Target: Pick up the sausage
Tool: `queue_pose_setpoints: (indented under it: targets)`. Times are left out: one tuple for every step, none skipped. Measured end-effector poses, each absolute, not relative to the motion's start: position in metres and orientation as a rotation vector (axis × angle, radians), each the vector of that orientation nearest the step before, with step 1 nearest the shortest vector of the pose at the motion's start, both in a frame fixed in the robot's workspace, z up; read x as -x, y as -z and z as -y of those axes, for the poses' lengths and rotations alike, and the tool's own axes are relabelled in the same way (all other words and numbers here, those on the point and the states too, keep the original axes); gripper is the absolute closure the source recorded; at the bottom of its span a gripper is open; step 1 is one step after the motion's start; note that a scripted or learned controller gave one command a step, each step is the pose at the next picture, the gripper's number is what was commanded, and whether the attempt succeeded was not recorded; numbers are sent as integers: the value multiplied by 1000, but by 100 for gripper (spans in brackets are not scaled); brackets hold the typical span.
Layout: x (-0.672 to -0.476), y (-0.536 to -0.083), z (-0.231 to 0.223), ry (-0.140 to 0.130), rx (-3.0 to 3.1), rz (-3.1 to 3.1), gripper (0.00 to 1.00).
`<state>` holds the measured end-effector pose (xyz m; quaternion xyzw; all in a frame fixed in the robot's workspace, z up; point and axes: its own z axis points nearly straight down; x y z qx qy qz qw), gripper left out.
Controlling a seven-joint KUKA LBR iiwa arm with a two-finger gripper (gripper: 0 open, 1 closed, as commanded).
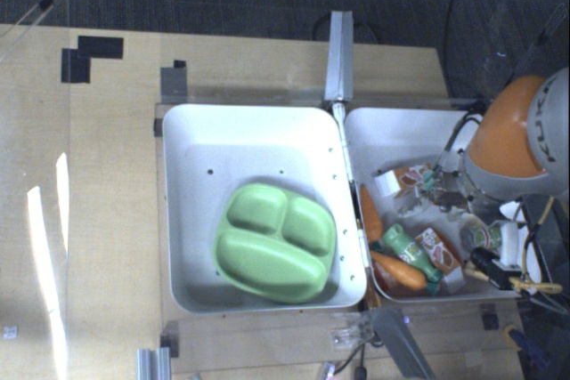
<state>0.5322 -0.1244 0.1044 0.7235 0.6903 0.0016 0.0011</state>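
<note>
The sausage point(369, 214) is an orange-brown, elongated piece lying along the left wall of the right bin point(401, 131). My gripper point(434, 189) hangs over the middle of that bin, to the right of the sausage and apart from it, above a jumble of small items. The grey arm with its orange band point(506, 141) reaches in from the right and hides part of the bin's right side.
An orange carrot point(397, 271), a green bottle point(403, 244), a red-and-white packet point(437, 248), a white cup point(386, 182) and a brown packet point(414, 176) crowd the right bin. A green compartment plate point(276, 240) lies in the left bin point(205, 147).
</note>
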Motion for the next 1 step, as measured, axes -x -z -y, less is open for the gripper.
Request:
queue_pose_setpoints:
  targets:
    - [-579, -88, 150, -12, -2209, -2222, 0]
